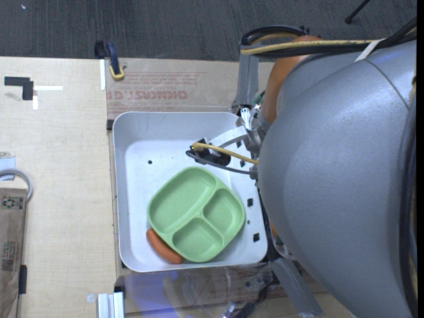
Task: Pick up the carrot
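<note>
While the carrot point(163, 246) lies against the plate point(196, 213), the claw point(248, 132) hangs apart.

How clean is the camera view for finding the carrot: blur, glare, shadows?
Camera view: light even, shadows faint; the bulky grey robot arm, near the lens, looks soft and covers the right; the shallow white plastic bin is bright, not blown out; a bluish glare patch sits below its near edge; the small orange carrot is sharp at the rim of the green three-compartment plate.

Dark grey carpet floor point(132, 12) runs across twelve o'clock; below it a pale wooden table point(59, 177), bearing printed cardboard point(165, 88) and perhaps a brown paper bag point(10, 244) at eight o'clock
</note>
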Robot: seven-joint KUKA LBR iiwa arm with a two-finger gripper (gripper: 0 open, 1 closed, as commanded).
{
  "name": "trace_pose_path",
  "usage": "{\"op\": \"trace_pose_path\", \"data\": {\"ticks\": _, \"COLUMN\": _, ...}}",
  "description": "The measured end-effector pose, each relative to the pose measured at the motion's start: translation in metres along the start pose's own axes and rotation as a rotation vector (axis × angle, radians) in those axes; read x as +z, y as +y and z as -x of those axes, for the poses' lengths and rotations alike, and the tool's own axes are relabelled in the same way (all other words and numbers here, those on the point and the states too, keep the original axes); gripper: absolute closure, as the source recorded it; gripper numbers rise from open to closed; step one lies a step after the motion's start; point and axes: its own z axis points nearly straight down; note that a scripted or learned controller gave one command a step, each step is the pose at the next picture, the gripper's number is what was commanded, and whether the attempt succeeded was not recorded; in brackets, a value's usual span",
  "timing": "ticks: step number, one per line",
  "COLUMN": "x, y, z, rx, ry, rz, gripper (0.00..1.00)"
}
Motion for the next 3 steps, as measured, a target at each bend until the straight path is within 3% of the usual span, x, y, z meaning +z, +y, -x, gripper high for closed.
{"op": "trace_pose_path", "data": {"ticks": 1, "x": -0.158, "y": -0.041, "z": 0.024, "rx": 0.022, "ry": 0.003, "rz": 0.001, "gripper": 1.0}}
{"op": "trace_pose_path", "data": {"ticks": 2, "x": -0.032, "y": -0.115, "z": 0.033, "rx": 0.015, "ry": 0.0, "rz": 0.001, "gripper": 1.0}}
{"op": "trace_pose_path", "data": {"ticks": 3, "x": -0.07, "y": -0.067, "z": 0.048, "rx": 0.021, "ry": 0.001, "rz": 0.001, "gripper": 1.0}}
